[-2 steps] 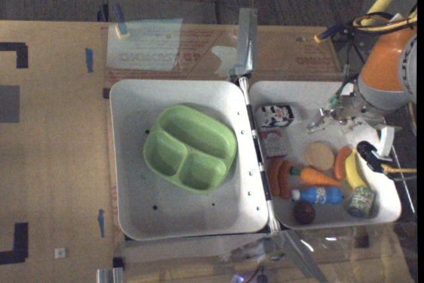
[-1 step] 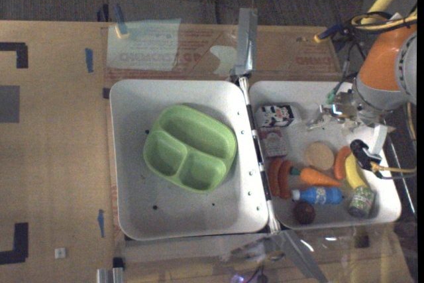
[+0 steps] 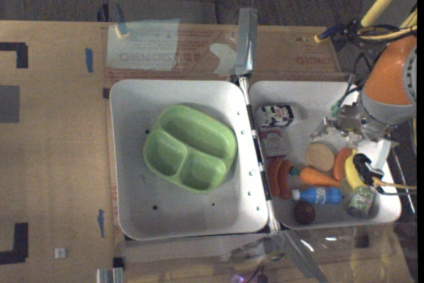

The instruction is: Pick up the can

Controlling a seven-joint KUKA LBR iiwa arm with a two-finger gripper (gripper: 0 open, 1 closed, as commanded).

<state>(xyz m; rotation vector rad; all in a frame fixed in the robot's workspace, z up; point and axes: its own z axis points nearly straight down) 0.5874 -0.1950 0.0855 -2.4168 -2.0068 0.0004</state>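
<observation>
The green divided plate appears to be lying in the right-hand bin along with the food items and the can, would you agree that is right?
Not quite. In the camera view, the green divided plate lies in the left-hand bin, by itself. The food items, such as the carrot, and the can are in the right-hand bin, as you said.

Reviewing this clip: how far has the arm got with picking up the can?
Nothing looks done: the can sits in the right bin's near right corner, beside the banana and blue bottle. In hand: the gripper hangs over the bin's far right part, apart from the can. Left: moving over the can, grasping and lifting.
</observation>
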